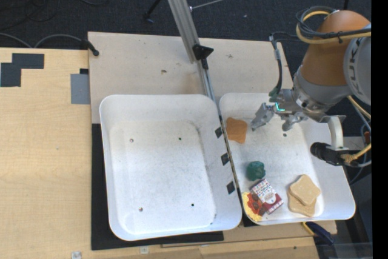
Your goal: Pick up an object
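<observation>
Toast-brown square (236, 130) sits nearest my end effector (276, 121), toward its eight o'clock in the right bin (339, 206), and I see the fingers spread, gripping nothing.

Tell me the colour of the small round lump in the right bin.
Dark green lump, seen in the camera view.

I can't read the print on the small red-and-white packet (265, 196) well below the gripper (274, 119). It covers part of a yellow item (250, 205) I can't identify. Arm (339, 63) cut off at right edge.
</observation>
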Tool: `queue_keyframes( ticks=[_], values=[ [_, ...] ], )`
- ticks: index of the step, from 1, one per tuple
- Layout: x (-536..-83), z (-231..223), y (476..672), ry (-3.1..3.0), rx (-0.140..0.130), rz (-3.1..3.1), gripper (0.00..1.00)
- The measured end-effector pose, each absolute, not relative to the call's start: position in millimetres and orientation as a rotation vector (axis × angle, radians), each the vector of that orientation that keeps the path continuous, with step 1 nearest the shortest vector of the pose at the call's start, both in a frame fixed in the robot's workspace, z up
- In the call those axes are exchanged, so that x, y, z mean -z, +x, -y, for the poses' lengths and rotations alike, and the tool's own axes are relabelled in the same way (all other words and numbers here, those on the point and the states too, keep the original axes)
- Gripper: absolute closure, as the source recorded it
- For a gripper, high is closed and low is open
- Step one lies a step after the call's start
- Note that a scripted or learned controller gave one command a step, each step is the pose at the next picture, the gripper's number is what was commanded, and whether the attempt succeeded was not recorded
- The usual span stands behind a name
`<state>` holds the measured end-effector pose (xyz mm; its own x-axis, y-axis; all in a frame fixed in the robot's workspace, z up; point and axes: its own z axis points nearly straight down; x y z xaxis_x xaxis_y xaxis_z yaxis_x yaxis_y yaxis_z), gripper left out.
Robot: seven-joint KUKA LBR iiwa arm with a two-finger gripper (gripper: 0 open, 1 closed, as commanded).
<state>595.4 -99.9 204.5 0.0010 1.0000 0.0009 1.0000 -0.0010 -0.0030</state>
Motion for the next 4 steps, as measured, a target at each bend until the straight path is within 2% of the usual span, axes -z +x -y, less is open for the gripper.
queue_keyframes(
  ticks=[1,2,3,4],
  values=[
    [-161,100,595.3,-2.218,-0.007,2.217,0.0],
    [-97,102,596.4,-2.218,-0.009,2.214,0.0],
    [-92,102,596.5,-2.225,-0.003,2.215,0.0],
    [-102,104,596.1,-2.232,-0.003,2.207,1.0]
  ],
)
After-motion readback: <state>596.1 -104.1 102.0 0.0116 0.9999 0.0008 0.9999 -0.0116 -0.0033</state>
